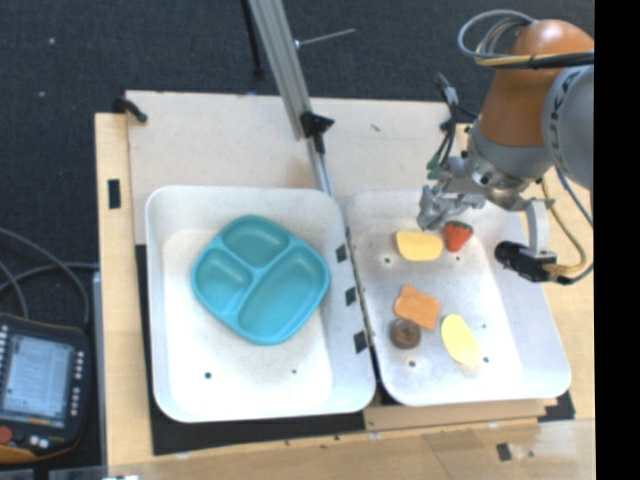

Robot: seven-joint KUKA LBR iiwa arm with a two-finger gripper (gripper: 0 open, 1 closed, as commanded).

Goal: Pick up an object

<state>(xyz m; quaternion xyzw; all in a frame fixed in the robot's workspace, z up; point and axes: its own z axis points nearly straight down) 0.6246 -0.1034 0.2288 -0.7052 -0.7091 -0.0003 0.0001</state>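
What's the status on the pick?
End effector low over right bin, at yellow piece beside red piece. Nothing seen held. Orange block, brown disc nearby, apart.

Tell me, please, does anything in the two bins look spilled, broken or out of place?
Nothing stands out. The blue tray lies flat in the left bin, rotated somewhat. The food pieces lie apart in the right bin, and the gripper is above the yellow block.

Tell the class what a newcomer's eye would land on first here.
A big teal divided plate lies in the left bin. The orange-banded arm reaches in from the right, its gripper low over a yellow piece and a red piece in the right bin.
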